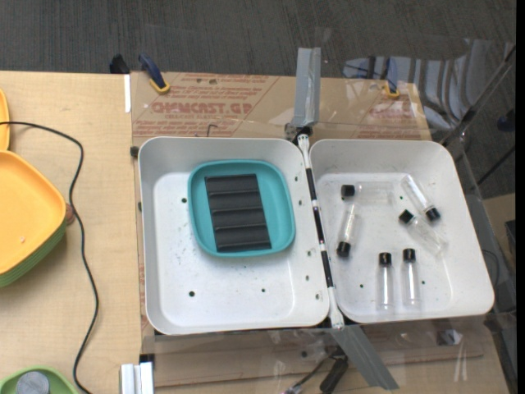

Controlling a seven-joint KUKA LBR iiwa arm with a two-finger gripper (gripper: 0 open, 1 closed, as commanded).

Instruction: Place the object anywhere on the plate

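A teal square plate (281, 212) lies in the upper middle of the left white bin (168, 290), with a black ribbed pad (237, 213) on it. Several clear vials with black caps lie scattered in the right white bin (463, 290). One vial (348, 230) lies near the bin's left wall. Two vials (384, 281) (408, 277) lie side by side at the front. Another vial (418, 199) lies slanted at the back right.
A stack of yellow dishes (25, 220) sits on the wooden bench at far left, with a black cable (82, 245) running past it. Behind the bins lie brown cardboard (213, 105) and a grey metal post (308, 89).
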